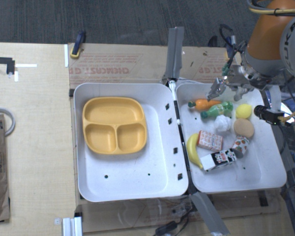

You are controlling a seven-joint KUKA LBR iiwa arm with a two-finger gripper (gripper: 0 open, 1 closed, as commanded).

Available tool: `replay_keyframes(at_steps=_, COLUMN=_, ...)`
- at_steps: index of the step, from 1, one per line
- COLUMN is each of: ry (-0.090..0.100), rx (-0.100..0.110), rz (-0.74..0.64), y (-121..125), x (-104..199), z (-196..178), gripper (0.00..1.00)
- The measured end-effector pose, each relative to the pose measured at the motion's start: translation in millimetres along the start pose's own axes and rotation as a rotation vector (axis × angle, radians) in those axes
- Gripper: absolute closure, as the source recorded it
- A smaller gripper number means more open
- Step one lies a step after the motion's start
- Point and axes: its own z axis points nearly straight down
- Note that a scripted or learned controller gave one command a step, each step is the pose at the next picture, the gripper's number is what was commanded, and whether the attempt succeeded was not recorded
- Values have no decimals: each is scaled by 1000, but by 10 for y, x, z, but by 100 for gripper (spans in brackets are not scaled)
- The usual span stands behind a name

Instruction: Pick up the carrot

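— Where's the gripper (pixel 218 89)?

— Over the far part of the right bin (pixel 265 178), metal fingers pointing down, spread a little, nothing between them.

— And the carrot (pixel 205 103)?

— Just below and left of the fingertips: a smooth orange taper with a green tip, lying flat, touching a green bottle (pixel 217 110) on its near side.

— What else is nearby?

— A glossy yellow lemon (pixel 244 111), a crumpled white lump (pixel 222 124), a tan egg-shaped thing (pixel 244 128), a curved banana (pixel 193 150). The left bin (pixel 88 181) holds a matte yellow divided plate (pixel 115 125).

Yellow tray (pixel 115 125), banana (pixel 193 151), lemon (pixel 244 111)
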Motion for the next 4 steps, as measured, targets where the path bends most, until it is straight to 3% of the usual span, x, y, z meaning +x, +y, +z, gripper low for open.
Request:
replay_keyframes(at_steps=1, ry=-1, rx=-1, rz=-8, y=220, x=-339, z=486, gripper=0)
replay_keyframes(at_steps=4, ry=-1, rx=-3, rz=-487, y=279, x=-172, z=616, gripper=0)
